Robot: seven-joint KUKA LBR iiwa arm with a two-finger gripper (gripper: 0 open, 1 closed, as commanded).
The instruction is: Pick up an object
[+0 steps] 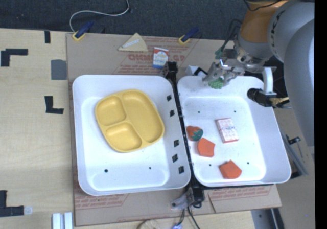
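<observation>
My gripper hangs over the far rim of the right bin, near its back left corner. Its fingers are shut on a small green object, which sits at their tips. On the bin floor lie a pink and white box, a small orange and green piece, and two orange blocks.
The left bin holds a yellow divided plate. Behind the bins on the cardboard stand a small red and white carton and a triangular card. The arm's grey body fills the upper right.
</observation>
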